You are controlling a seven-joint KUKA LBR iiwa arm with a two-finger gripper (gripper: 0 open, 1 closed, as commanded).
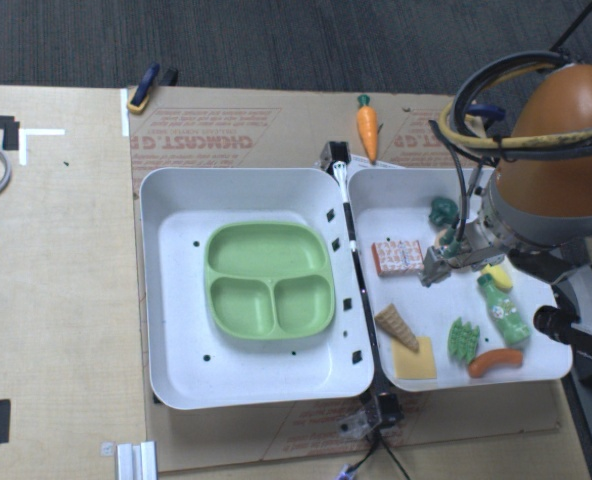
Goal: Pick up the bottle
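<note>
We see the green bottle (pixel 503 308) lying in the right bin (pixel 546 373) (yellow cap toward the arm), between a green leafy toy (pixel 463 338) and the bin's right rim. The gripper (pixel 444 265) hovers just beside it; whether it grips anything, we cannot tell.

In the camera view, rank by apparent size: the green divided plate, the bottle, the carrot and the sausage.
1. green divided plate
2. bottle
3. carrot and sausage, which look too alike to rank.

green bottle (pixel 503 309), pale green tray (pixel 270 280)
</note>
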